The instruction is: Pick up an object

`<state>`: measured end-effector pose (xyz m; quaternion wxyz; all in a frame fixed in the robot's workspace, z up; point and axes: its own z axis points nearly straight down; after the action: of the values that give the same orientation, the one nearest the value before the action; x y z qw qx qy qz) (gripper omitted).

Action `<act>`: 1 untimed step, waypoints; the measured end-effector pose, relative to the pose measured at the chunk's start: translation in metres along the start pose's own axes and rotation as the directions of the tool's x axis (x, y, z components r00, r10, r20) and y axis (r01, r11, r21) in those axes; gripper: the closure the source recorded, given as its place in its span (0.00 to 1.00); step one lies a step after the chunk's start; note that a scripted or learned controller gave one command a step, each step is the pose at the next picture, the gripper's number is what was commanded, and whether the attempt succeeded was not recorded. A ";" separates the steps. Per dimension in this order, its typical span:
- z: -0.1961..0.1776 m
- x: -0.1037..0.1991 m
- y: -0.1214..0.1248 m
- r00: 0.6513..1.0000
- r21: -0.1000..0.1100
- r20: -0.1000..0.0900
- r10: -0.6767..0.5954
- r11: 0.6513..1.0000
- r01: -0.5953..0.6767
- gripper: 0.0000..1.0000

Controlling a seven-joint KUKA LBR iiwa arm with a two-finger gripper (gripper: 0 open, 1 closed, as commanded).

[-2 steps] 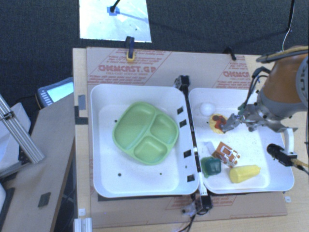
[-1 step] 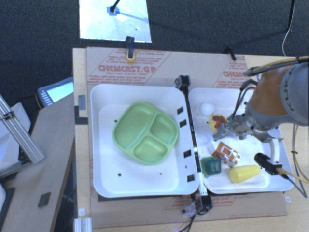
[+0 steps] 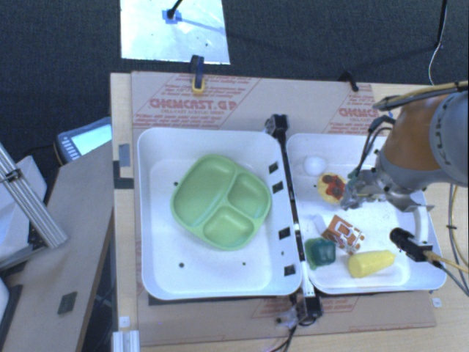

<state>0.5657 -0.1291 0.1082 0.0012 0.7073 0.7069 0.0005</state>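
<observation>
So in the camera view the gripper (image 3: 357, 194) is hanging low in the right bin (image 3: 418, 281), about mid-bin. Can't tell if it's clenched or released; it's just too blurry there.

Nearest thing is the yellow-and-red toy (image 3: 332, 187), which is sitting just beside the gripper on the side toward the divider between the two bins, maybe touching it. I'm guessing that's the target. The white ball (image 3: 314, 165) is lying closer to the far edge, while the orange patterned block (image 3: 344, 232), green cube (image 3: 320, 252) and yellow piece (image 3: 371, 263) are sitting toward the near edge.

The left bin (image 3: 157, 218) is carrying the green divided plate (image 3: 220, 201).
</observation>
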 end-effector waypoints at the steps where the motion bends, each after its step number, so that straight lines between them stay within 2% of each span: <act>1: -0.044 0.003 0.001 1.000 -0.003 0.000 -0.004 1.000 0.004 1.00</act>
<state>0.5663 -0.1259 0.1520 0.0022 0.7057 0.7085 0.0015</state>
